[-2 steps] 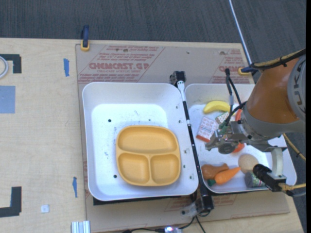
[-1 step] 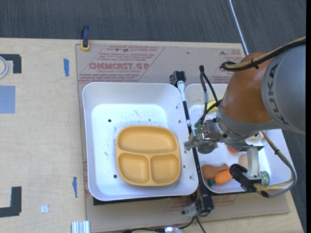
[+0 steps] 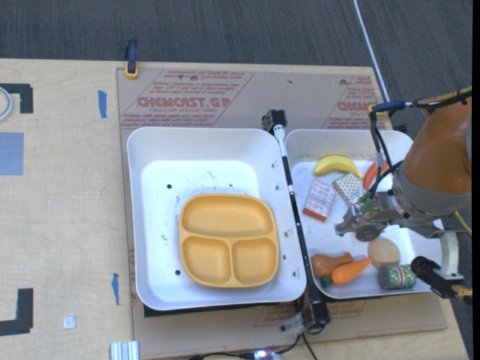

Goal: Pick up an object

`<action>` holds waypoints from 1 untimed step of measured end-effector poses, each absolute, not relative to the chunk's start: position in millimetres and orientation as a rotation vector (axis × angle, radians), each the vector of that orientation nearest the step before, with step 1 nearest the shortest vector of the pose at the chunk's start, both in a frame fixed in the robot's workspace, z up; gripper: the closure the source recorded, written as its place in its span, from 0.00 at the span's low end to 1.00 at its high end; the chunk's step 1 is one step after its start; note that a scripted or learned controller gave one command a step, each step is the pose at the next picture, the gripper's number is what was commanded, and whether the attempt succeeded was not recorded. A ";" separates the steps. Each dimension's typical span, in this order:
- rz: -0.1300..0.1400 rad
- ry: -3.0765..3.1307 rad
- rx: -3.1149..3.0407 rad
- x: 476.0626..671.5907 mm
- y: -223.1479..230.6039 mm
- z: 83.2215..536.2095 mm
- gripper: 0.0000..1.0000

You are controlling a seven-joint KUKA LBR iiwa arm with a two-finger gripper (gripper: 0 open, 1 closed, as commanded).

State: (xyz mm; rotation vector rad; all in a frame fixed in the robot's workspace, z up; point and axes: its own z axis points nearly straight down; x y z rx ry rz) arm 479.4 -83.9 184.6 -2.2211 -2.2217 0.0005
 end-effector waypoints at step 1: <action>0.001 -2.220 -2.221 494.3 -93.5 159.4 1.00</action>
